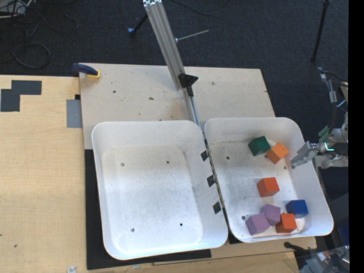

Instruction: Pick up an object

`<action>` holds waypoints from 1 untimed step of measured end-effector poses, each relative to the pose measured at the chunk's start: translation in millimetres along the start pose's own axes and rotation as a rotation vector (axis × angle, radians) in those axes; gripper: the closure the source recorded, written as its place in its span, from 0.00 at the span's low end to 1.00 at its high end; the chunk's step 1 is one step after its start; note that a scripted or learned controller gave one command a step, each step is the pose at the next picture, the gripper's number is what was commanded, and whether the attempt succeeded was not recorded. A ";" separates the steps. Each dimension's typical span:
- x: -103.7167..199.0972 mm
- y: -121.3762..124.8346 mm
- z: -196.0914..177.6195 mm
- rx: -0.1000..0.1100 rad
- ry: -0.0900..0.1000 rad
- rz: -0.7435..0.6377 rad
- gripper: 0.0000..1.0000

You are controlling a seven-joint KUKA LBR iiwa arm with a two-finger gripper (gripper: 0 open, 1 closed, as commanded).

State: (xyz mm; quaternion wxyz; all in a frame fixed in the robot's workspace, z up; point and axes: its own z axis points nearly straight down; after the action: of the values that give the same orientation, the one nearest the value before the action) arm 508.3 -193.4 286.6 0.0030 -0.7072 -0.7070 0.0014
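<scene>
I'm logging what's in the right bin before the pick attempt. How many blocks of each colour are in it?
Green block: 1
Orange blocks: 3
Purple blocks: 2
Blue block: 1
Total: 7, all in the right bin.

Wooden bench [142, 95] under two white bins [108, 147] (side by side).

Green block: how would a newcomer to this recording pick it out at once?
Look in the right white plastic bin, at its far end. The green cube-shaped block sits there, touching a smaller orange block on its right. It is the bin's one green piece.
</scene>
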 end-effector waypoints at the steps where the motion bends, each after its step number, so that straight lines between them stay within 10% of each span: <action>1: -0.6 0.4 -1.6 -0.004 -0.001 0.001 0.00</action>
State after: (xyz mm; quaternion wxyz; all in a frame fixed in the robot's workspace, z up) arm 508.7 -194.1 288.2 0.0013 -0.7074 -0.7068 0.0005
